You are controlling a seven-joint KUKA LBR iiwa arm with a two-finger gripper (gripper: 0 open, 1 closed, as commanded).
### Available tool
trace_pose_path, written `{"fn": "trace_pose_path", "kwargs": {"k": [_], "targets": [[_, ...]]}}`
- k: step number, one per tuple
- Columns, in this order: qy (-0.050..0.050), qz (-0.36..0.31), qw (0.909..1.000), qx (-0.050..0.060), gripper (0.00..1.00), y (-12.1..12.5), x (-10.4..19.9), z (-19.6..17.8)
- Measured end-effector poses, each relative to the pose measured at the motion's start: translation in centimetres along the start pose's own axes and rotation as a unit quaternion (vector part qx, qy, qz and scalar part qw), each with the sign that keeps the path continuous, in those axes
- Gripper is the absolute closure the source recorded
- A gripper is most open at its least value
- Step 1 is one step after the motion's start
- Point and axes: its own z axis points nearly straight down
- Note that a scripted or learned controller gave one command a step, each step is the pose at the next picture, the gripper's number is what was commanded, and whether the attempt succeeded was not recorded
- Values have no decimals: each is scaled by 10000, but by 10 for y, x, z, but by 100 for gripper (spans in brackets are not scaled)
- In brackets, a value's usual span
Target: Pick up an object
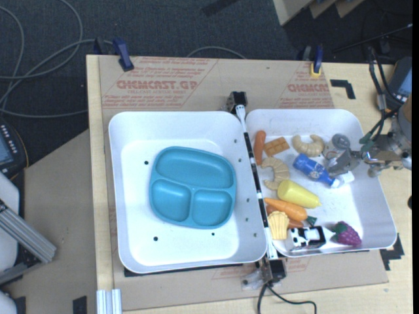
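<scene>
Toy foods (298, 191) in right bin (373, 208), gripper (340, 165) state unclear, cardboard-topped bench (163, 84), dark carpet (52, 31).

We've got loads of open room in the left bin (124, 175), except the blue divided plate (192, 186) sits right in its middle, so only the white margin around it is free. The right bin (373, 205) is the crowded one: its left half is packed with toy food, a hot dog (259, 146), croissant (308, 144), blue can (311, 167), yellow lemon (298, 193), carrot (286, 208), corn (279, 225) and a black-and-white cow (308, 237), mostly touching or just beside each other. Purple grapes (347, 234) sit near the front right. We see bare floor along the right side, though the gripper (342, 164) reaches in there, just beside the can.
</scene>
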Motion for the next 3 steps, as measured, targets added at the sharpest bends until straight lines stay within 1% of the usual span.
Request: {"fn": "trace_pose_path", "kwargs": {"k": [1,2,3], "targets": [[10,-14,10000,-61,0,-7,40,153],[-8,-22,10000,-34,0,46,59,167],[5,20,10000,25,0,5,41,168]]}}
